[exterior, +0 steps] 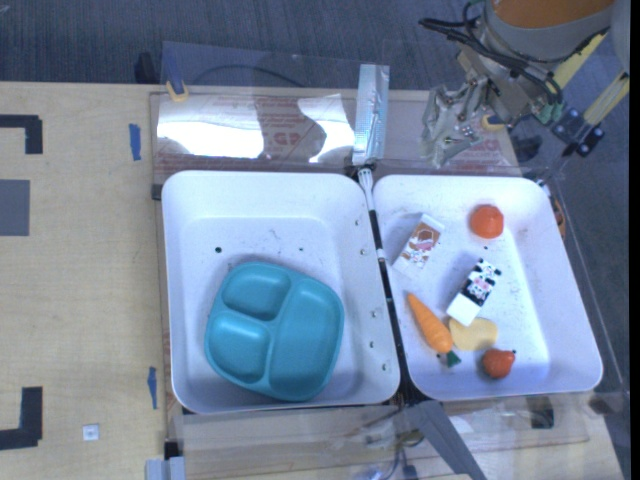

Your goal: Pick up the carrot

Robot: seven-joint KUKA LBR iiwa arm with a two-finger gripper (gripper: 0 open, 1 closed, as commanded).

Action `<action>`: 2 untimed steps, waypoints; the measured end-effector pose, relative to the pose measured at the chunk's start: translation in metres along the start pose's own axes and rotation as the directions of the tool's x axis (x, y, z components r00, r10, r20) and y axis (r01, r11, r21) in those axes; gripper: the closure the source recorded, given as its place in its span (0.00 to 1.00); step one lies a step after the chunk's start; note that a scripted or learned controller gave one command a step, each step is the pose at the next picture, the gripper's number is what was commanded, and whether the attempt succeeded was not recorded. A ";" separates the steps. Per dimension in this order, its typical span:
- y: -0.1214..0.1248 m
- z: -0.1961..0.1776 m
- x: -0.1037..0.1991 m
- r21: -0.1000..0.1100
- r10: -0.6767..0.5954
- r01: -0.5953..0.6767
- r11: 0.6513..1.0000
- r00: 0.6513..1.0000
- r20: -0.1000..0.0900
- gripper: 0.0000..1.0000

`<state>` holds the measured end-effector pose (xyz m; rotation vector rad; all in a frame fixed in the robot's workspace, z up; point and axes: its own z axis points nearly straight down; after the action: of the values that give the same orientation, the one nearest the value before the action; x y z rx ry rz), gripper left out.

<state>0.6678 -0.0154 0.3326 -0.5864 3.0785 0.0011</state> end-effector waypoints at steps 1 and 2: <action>-0.016 0.012 0.006 -0.001 -0.020 0.020 1.000 1.000 -0.002 1.00; -0.023 0.014 0.009 0.000 -0.106 0.106 0.994 0.994 -0.002 1.00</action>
<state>0.6677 -0.0405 0.3188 -0.7497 3.0445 0.0001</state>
